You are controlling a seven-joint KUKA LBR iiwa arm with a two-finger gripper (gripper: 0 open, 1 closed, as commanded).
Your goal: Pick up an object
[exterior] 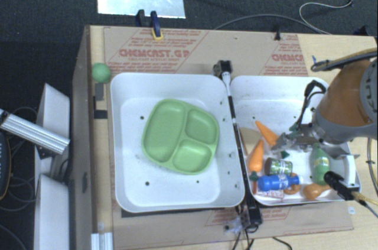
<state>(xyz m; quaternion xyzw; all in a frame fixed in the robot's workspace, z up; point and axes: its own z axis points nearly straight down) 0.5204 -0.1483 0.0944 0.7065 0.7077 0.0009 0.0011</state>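
Landmark = green divided plate (180, 136), lying alone in the left bin (133, 184) on the tabletop (177, 51). Right of the plate, past the divider rail, sits the right bin (266, 89), w/ all the small objs crowded at its near end. Closest to the plate: two orange carrots, one (256, 155) just over the rail, another (267, 133) slightly further right & angled. Further right/nearer the camera than the plate: small can (279, 166), blue bottle (275, 183) lying on its side, orange piece (315, 190), green bottle (321, 164).

Arm w/ orange band (348, 104) comes in far right of the plate, partly cut off by the frame edge. Gripper (290, 140) is low over the right bin, just above the can, near the angled carrot. Jaws: dark, small, blurred against the clutter; cannot tell if wide or narrow, nothing clearly seen btwn them. Arm body hides part of the right bin's far-right side.

Green ball (101, 72) sits left of & beyond the plate, outside the left bin.
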